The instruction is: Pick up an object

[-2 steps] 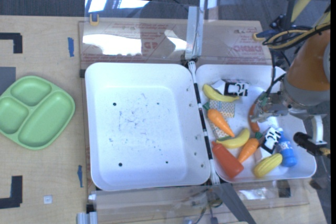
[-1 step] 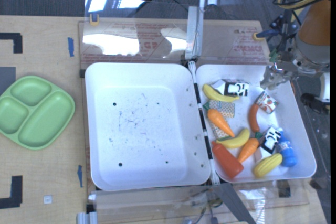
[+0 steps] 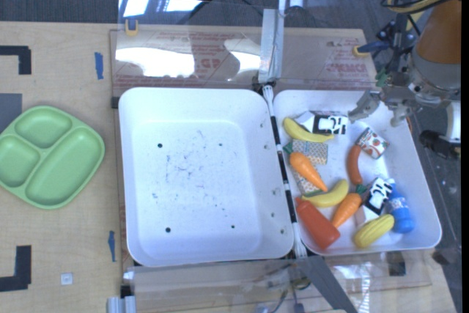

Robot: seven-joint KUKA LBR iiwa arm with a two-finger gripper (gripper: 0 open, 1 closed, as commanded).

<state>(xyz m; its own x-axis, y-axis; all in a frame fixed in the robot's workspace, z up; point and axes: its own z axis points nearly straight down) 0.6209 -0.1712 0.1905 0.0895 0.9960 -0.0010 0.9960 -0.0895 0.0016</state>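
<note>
- Left bin point(image 3: 194, 172): white, marked with faint blue scribbles and a few dark dots.
- Right bin point(image 3: 425, 209): white.
- Far banana point(image 3: 302, 131) and near banana point(image 3: 327, 194): yellow.
- Two carrots point(image 3: 308, 169) point(image 3: 346, 209): orange.
- Corn cob point(image 3: 372, 229): yellow.
- Red bottle point(image 3: 317, 225): red-orange.
- Blue toy point(image 3: 400, 218): blue with a white part.
- Sausage point(image 3: 355, 163): orange-red.
- Divided plate point(image 3: 50, 156), left on the bench: light green.
- Bench point(image 3: 66, 62): pale wood, with blue tape marks.
- Arm band point(image 3: 442, 37): orange.
</note>
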